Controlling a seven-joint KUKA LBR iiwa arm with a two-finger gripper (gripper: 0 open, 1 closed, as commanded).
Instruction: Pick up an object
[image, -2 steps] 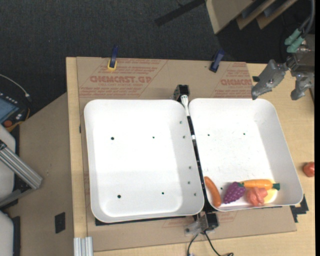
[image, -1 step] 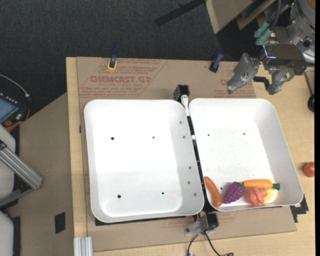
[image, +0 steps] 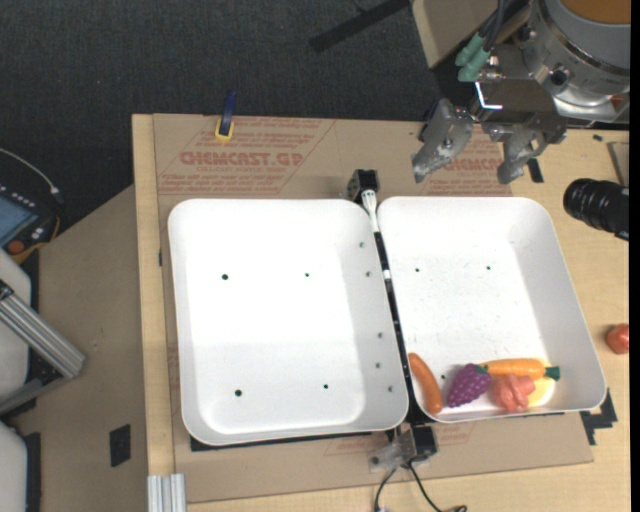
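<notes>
Lying along the near edge of the right shallow white plastic bin (image: 560, 260): orange sausage-shaped toy (image: 425, 383), purple grape cluster (image: 467, 384), pink lumpy piece (image: 511, 393), orange carrot (image: 520, 368). Brown cardboard sheet (image: 250, 150) behind reads "CHEMCAST GP". Metal two-finger gripper (image: 473, 160) hovers beyond the bin's far rim, fingers spread, holding nothing.

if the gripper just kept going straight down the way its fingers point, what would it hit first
Probably the far rim or bare floor of the right bin. The gripper, with spread fingers, hangs above that far edge, well away from the toy food: hot dog, grapes, carrot. Depth is hard to judge from this slant.
</notes>
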